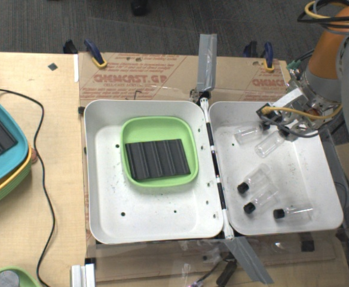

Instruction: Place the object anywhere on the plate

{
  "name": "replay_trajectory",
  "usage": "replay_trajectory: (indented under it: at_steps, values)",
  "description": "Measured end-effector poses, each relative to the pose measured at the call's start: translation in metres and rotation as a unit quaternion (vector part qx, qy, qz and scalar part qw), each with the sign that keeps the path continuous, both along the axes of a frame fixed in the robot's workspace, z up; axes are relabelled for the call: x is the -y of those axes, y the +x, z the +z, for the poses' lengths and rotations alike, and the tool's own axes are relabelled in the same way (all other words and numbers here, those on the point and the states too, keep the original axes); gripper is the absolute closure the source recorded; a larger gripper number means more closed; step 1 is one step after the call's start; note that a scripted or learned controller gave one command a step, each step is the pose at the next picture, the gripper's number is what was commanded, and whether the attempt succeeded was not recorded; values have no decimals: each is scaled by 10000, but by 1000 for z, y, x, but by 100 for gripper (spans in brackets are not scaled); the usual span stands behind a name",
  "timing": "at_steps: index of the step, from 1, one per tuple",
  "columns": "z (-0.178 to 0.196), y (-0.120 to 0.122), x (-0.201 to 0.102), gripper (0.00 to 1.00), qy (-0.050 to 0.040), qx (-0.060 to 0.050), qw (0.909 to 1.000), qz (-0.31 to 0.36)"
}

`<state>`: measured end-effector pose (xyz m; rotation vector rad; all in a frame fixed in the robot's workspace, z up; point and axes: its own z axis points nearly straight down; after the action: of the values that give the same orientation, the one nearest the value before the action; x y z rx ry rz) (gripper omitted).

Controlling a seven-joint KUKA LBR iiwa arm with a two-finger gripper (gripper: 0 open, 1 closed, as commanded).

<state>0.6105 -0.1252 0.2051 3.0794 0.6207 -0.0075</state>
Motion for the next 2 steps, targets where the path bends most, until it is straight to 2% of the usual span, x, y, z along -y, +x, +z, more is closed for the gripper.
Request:
replay_trajectory:
  at_steps: [1,2]
  values:
    - [0,0,0,0,1,1,10000,-1]
    - [61,-46,14,0,-2,5,9952,-974]
